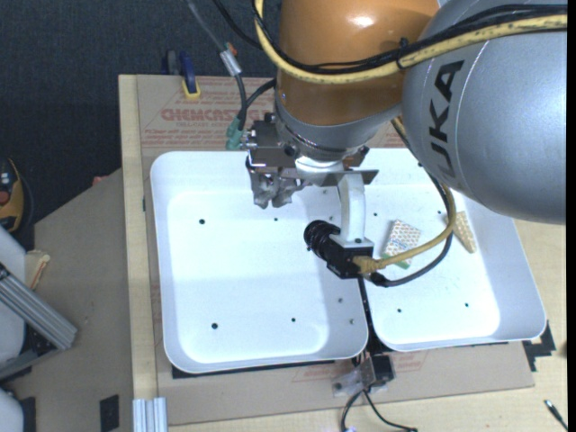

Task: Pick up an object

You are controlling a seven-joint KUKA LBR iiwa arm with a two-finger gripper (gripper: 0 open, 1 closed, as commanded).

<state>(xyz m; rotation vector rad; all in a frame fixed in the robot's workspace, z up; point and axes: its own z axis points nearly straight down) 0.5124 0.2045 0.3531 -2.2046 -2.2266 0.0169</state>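
Near the left bin's [180,241] back rim, the fingers [270,192] hang, their opening impossible to tell.

Bright, even light falls from above. Glare shines on the arm's orange band [346,30], which looms large and slightly soft. The left bin [243,286] glows white, with soft grey shadow across its upper part. The background is dim.

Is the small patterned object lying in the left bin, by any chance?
No, the patterned object lies in the right bin, beside the arm's cable.
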